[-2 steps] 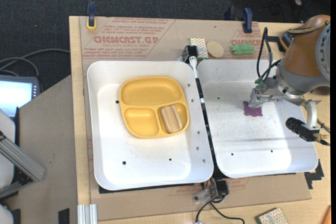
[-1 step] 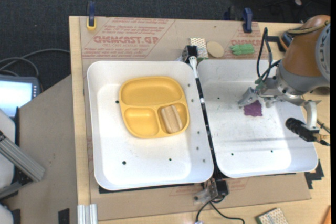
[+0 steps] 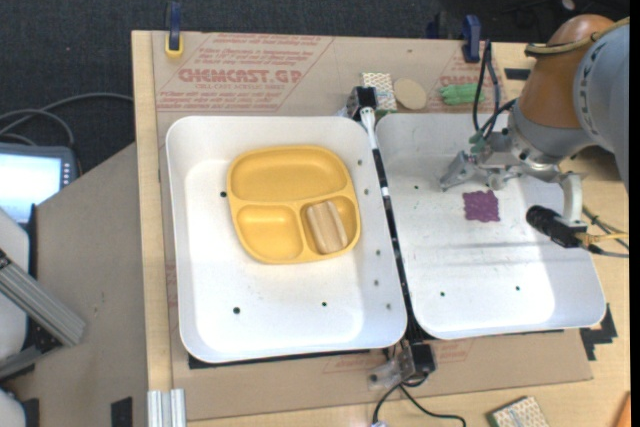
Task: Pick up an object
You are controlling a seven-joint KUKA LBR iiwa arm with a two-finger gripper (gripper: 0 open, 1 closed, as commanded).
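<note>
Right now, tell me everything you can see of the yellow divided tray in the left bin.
The yellow tray looks like smooth plastic, with rounded corners and three compartments: one wide one across the far side and two smaller ones nearer the camera. It lies flat, slightly skewed, on the left bin's floor, toward the far half, apart from the walls. A tan, wood-like block lies in its near-right compartment.

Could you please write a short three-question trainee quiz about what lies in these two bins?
1. True or false: the yellow three-compartment plastic tray sits in the right white bin.
2. Which tray compartment holds the tan wooden block: A large top, B lower left, C lower right?
3. Fill in: the flat purple object lies just below the ____.

Key: 1 false, it sits in the left white bin; 2 C; 3 gripper.
</note>
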